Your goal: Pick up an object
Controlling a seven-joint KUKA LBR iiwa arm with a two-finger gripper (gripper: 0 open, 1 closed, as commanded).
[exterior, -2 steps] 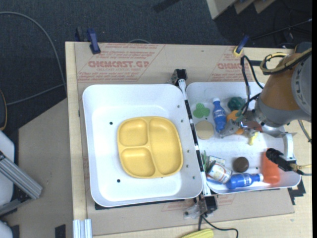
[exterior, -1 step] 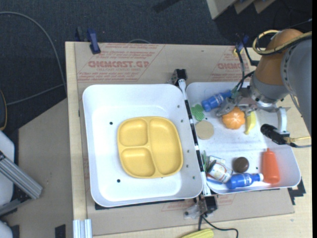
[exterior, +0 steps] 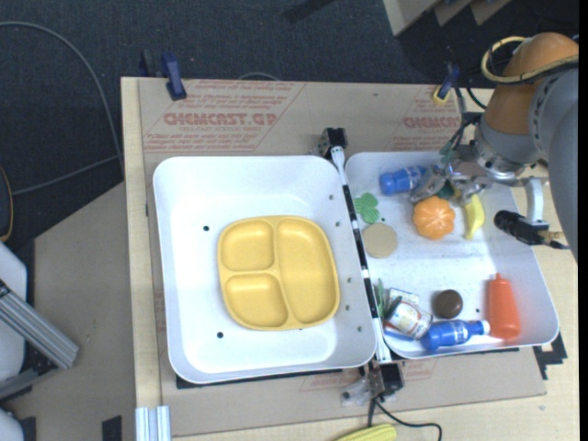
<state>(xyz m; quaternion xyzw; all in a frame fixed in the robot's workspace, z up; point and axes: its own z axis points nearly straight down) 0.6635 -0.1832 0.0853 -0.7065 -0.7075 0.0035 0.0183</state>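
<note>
- The worktop [exterior: 276, 108] carries two shallow white bins side by side, the left bin [exterior: 184, 200] and the right bin [exterior: 533, 283].
- The arm [exterior: 528, 90] reaches down over the far edge of the right bin.
- A yellow divided plate [exterior: 276, 272] lies in the middle of the left bin.
- The gripper [exterior: 452, 180] sits low at the far end of the right bin, just above the orange [exterior: 434, 219]; I cannot tell how it is set.
- Around the orange: a blue bottle [exterior: 400, 180] beyond it to the left, a banana [exterior: 473, 217] just to its right, a green piece [exterior: 367, 208] and a tan disc [exterior: 379, 241] to its left.
- Nearer than the orange lie an orange-red bottle [exterior: 503, 306], a brown round thing [exterior: 447, 303], a can [exterior: 406, 318] and a second blue bottle [exterior: 455, 333].
</note>
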